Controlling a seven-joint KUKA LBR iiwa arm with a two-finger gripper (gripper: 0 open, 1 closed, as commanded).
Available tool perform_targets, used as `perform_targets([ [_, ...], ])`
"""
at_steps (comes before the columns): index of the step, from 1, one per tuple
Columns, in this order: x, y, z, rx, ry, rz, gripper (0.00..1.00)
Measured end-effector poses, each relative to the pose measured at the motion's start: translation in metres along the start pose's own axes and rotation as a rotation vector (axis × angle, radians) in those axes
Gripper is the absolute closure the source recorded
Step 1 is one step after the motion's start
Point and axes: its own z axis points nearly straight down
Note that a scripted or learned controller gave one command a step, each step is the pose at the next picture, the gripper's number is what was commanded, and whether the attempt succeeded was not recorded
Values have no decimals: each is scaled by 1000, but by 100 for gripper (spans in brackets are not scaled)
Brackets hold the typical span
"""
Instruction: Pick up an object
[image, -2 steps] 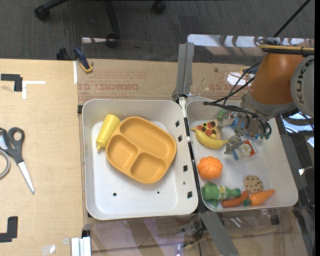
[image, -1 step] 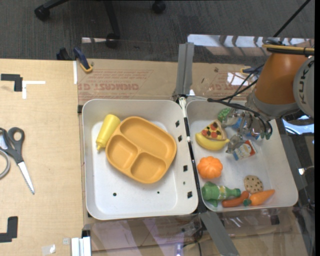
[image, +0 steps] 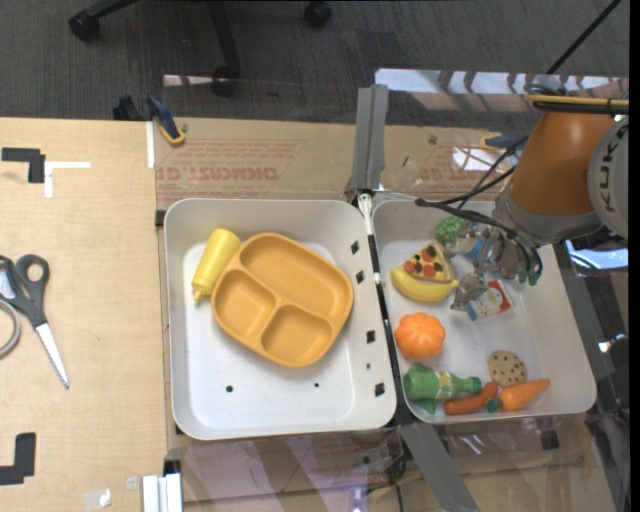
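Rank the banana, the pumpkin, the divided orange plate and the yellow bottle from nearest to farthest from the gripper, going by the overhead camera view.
From the gripper, in the right bin:
1. Banana, just to the gripper's left in the view, same bin.
2. Pumpkin, below the banana, same bin.
3. Divided orange plate, in the left bin.
4. Yellow bottle, at the plate's far left edge, farthest.

**Arm pose, single frame**

We recorded the arm (image: 575, 165) entering from the right of the camera view, its orange band uppermost and the grey wrist angled down and to the left. The gripper (image: 478, 285) hung low, pointing downward. We could not resolve its tip clearly, as cabling and glare cluttered the wrist.
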Motion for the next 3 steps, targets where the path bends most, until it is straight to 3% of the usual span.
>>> perform_targets([
  [1,-3,0,-12,2,-10,-2,100],
  [2,3,-16,-164,1,16,-45,100],
  [3,48,22,-6,-2,21,-174,100],
])
